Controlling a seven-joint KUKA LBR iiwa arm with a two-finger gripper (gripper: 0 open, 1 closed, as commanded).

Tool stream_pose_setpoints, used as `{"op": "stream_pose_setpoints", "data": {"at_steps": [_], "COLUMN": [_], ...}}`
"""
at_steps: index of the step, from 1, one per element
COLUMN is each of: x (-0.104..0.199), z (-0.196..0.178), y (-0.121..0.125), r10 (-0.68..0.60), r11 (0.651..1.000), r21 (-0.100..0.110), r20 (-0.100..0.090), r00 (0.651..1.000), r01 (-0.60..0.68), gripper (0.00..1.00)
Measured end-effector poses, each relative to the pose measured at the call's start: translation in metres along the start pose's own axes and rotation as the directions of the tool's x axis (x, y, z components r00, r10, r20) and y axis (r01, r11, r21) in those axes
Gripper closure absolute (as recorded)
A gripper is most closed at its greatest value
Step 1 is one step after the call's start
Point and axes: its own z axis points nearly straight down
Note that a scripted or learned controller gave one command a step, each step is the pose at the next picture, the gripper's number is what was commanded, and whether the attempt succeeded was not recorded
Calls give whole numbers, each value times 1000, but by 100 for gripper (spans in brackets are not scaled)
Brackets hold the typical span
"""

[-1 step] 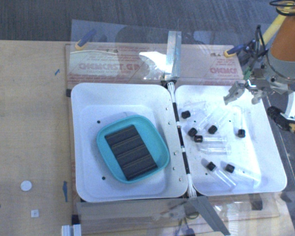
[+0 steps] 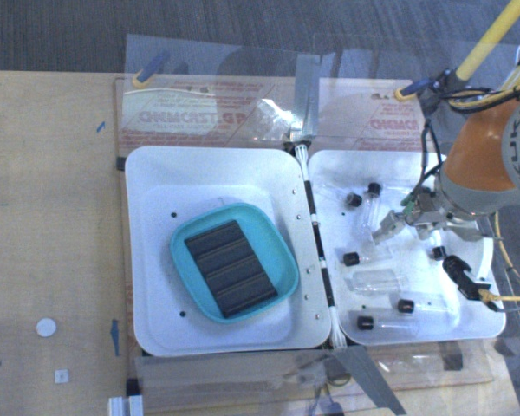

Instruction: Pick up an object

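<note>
Lying at the near edge of the right bin (image 2: 494,319), clear vials (image 2: 377,280) sit at seven o'clock from the claw (image 2: 397,224); claw's grip state, cannot tell. Farther back, black-capped vial (image 2: 373,191) at eleven o'clock.

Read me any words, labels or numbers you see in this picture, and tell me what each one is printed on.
"CHEMCAST": red print on the clear sheet behind the left bin; a smaller word after it is too blurred to read.
Red lettering on the sheet behind the right bin: partly covered and blurred, not readable.
No other text can be read.
</note>
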Motion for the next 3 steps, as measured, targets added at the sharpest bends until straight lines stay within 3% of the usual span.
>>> {"op": "stream_pose_setpoints", "data": {"at_steps": [1,2,3], "x": [50,47,47], "z": [7,-5,-5], "y": [-13,-11,-11], "r10": [-23,-16,-16], "r11": [1000,1000,1000], "r21": [-2,-8,-8], "r20": [-2,1,1], "r00": [1000,1000,1000], "r01": [23,16,16], "gripper": [0,100,0]}}
